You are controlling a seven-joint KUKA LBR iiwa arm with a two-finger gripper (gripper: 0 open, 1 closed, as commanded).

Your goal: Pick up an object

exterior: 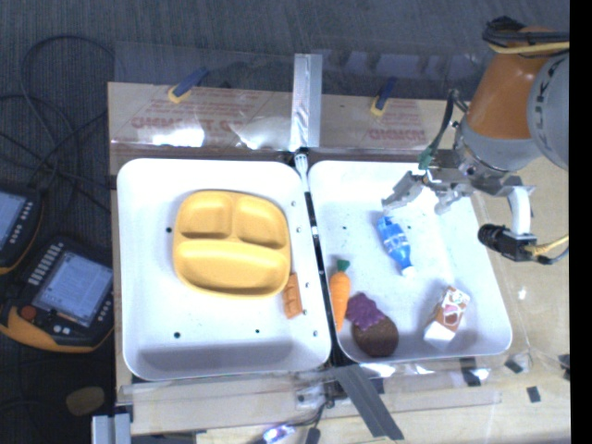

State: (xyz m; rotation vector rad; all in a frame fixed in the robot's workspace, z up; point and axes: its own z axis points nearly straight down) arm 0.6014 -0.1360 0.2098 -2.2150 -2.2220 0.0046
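Camera view gives you the desk (129,118) from above, with two white bins on it side by side. The left bin (148,340) carries a big yellow divided plate (229,241), and a small orange piece (292,296) lies against that plate's lower right corner, close to the wall between the bins. The right bin (481,276) has the grey arm with its orange band (504,95) reaching over its upper right corner. You see the claw (421,191) hanging spread above the bin's upper part, with nothing between its fingers. Just below it lies a blue and white bottle (395,241), tilted, its label too small to read. Along the bin's near edge you find a brown and purple lump (372,324), a carrot (339,288) beside the dividing wall, and a small white carton (447,314) with red print you cannot read. Left of the desk, on the floor, sits a handheld pendant (63,294) with a lit screen.
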